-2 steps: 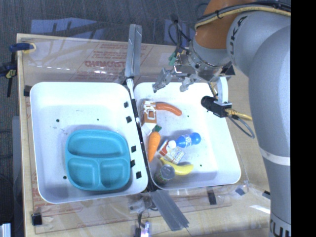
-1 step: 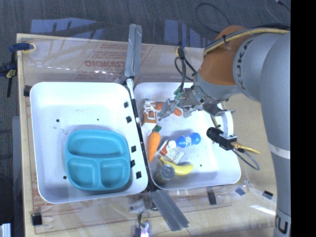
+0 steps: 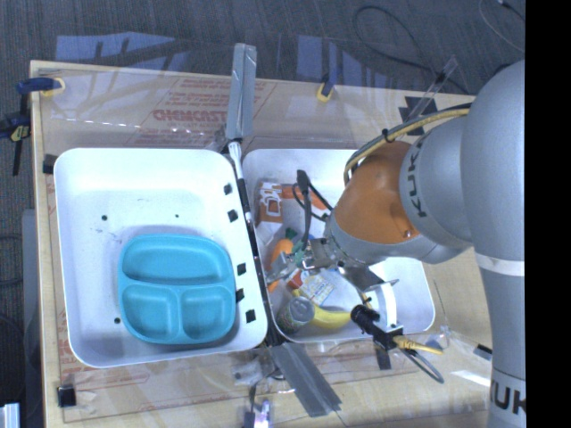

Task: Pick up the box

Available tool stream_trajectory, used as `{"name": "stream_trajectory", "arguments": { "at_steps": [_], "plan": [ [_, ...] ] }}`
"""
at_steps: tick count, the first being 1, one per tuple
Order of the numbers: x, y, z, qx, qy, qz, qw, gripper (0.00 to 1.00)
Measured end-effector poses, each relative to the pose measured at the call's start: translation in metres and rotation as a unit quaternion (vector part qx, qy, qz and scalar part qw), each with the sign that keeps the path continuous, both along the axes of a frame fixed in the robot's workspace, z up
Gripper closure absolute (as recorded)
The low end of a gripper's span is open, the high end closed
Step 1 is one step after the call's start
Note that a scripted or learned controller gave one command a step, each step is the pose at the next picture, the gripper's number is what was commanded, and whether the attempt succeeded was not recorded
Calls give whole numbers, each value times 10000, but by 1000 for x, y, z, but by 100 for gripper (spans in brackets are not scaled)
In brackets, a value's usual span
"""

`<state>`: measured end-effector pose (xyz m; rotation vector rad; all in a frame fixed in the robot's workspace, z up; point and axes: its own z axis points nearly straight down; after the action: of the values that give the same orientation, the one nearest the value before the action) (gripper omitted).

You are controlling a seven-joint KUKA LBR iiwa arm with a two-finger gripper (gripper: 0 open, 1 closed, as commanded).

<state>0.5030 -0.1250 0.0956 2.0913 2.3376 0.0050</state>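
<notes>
The box [image 3: 270, 205] is a small brown-and-white carton lying at the back left of the right bin [image 3: 412, 314], close to the divider. My gripper [image 3: 302, 259] is low in the same bin, just in front of the box, among a heap of small items. The orange wrist band [image 3: 382, 205] and the grey arm cover the middle and right of this bin. Nothing can be made out in the gripper's grasp.
Around the gripper lie an orange item [image 3: 283, 247], a banana [image 3: 327, 317], a round jar [image 3: 298, 310] and a light packet [image 3: 318, 285]. The left bin [image 3: 89, 203] holds a blue divided tray [image 3: 178, 288]. A black cable [image 3: 305, 199] rises beside the box.
</notes>
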Motion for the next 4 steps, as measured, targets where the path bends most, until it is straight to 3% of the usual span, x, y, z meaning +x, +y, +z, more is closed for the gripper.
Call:
{"name": "stream_trajectory", "arguments": {
  "at_steps": [1,2,3,4],
  "plan": [
    [-26,-10,75,6,39,-349,9994,0],
    [-26,-36,96,4,32,-100,9999,0],
    [-23,7,1,-48,-42,289,9996,0],
    [-22,6,12,-56,-54,320,9995,100]
  ]
}}
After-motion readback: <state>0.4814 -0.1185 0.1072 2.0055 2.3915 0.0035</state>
